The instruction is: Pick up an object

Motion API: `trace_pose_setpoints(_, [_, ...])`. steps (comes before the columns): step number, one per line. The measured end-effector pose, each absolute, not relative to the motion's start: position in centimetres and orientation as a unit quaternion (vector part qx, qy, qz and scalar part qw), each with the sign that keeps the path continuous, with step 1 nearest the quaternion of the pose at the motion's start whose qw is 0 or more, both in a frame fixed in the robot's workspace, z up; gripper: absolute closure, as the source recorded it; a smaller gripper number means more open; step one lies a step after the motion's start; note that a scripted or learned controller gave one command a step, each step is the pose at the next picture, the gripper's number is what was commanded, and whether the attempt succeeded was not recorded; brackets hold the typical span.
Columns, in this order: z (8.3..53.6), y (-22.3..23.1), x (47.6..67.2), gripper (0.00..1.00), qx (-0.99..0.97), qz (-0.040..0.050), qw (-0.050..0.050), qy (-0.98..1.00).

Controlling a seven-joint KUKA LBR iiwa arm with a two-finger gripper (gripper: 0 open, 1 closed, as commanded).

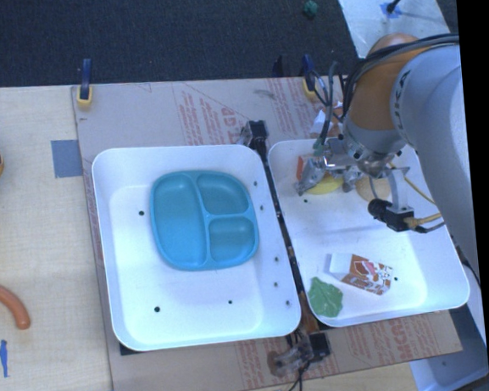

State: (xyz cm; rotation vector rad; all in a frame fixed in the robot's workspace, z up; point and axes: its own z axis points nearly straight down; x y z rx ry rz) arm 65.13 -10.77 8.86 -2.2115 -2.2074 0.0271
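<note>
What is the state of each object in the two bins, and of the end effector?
Blue divided plate: lying flat in the left bin, right side up.
Green object: resting in the right bin, untouched.
Printed packet: lying flat beside it.
Yellow object: partly hidden under the end effector.
End effector: low over the yellow object, grip unclear.

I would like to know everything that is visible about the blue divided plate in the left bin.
The light blue divided plate, plastic by its look, has rounded corners and three compartments: one large on the left and two smaller on the right. It lies flat and upright, slightly rotated, on the floor of the left white bin, toward its upper middle. It holds nothing, and it touches only the bin's floor.
</note>
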Motion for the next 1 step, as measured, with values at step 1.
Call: trace_pose_setpoints(1, [8.92, -10.40, 65.19, 0.00, -0.707, 0.0076, 0.008, -0.707])
